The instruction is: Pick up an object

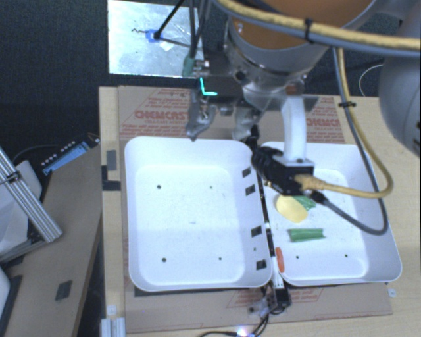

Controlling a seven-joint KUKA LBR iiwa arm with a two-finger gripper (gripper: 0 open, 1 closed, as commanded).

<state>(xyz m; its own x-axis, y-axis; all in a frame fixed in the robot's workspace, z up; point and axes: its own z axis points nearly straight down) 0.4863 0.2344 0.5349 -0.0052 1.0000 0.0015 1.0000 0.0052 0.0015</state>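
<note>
The hand (pixel 227 120) is seen over the far rim of the left-view bin (pixel 141 217), near its corner beside the right-view bin (pixel 371 263); released or clenched cannot be told. A yellow lump (pixel 293 208), green strip (pixel 306 233) and small orange piece (pixel 279 259) are laid in the right-view bin, nearer the camera than the hand and apart from it.

Setting: robotics lab test cell. Evidence: grey industrial arm (pixel 289 39) with an orange band, over a pale wooden tabletop (pixel 72 263). Two shallow white bins, left bin (pixel 191 224) and right bin (pixel 342 260), sit side by side on a red-printed cardboard sheet (pixel 158 112). Aluminium extrusion frame (pixel 29 204) at left. Tripod legs (pixel 174 20) on a metal floor plate (pixel 138 46). Dark carpet (pixel 52 79).
</note>
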